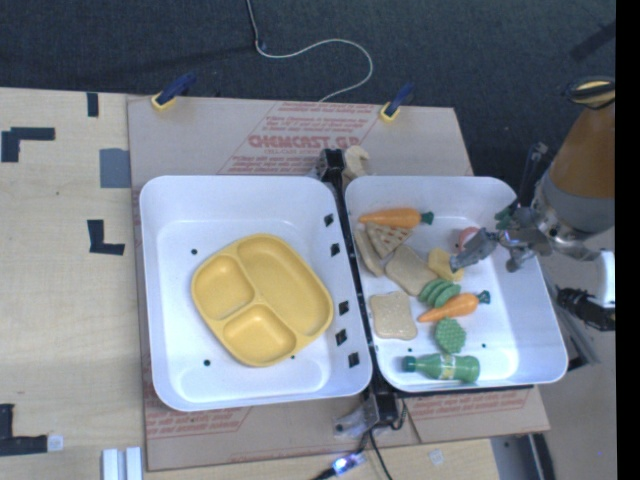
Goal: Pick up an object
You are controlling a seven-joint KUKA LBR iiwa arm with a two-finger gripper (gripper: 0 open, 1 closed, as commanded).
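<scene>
Toys are crowding your right bin [530, 298]: two carrots [393, 217] [452, 307], bread slices [393, 315], a green bottle [442, 368] along the near wall, and a yellow piece [441, 264]. Your pincer [468, 255] is hanging low over that bin, its tip just beside the yellow piece; you cannot tell whether it is spread or pressed together. Your left bin [170, 268] is carrying a yellow divided plate [262, 297].

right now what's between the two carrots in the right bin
In the camera view, between the upper carrot and the lower carrot lie bread slices, a yellow piece and a green ridged vegetable.
</scene>
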